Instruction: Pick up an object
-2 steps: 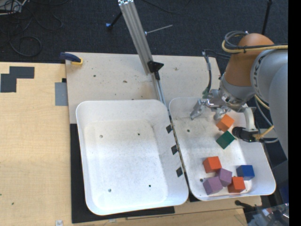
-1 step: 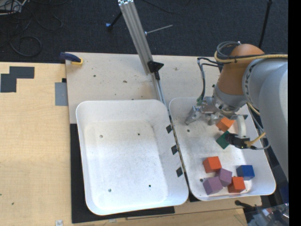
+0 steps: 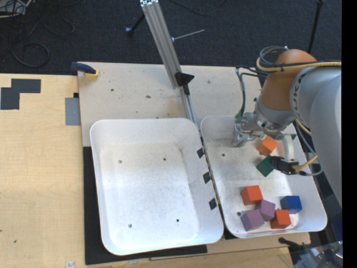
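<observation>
bright, even light; soft focus

Robotics lab, plywood bench (image 3: pixel 39 166), loose cables (image 3: pixel 25 32) on dark carpet, aluminium mast (image 3: pixel 164 41) with checkered marker

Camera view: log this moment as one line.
hand low in right bin | beside orange block | grasp unconfirmed | other blocks near front corner

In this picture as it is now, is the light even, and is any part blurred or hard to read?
In the camera view the light is soft and even, the white bins show no strong glare, and the blocks cast only faint shadows; the floor at the top is dark; the gripper is small and a little blurred, so its jaws are hard to read.
</observation>
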Robot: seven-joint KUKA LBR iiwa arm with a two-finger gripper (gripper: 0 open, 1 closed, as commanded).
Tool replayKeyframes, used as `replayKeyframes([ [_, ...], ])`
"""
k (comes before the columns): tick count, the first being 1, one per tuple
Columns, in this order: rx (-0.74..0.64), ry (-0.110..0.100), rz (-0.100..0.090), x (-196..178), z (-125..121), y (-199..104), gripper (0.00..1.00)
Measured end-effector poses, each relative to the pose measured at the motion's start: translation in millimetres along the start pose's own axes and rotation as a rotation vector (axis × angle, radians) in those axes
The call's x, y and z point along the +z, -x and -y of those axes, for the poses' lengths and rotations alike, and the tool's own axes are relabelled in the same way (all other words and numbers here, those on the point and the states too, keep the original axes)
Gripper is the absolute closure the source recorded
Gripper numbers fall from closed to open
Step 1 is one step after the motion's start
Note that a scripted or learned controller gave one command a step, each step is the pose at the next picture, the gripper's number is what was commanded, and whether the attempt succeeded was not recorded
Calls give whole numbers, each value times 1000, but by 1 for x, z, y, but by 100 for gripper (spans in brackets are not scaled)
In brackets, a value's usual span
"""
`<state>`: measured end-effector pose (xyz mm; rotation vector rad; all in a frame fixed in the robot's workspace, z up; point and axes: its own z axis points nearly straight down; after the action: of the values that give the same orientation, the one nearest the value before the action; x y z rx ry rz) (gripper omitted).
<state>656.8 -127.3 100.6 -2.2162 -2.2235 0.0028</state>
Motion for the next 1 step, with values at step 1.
replayKeyframes([
  [1,2,7,1,-60,-4,-6,100],
])
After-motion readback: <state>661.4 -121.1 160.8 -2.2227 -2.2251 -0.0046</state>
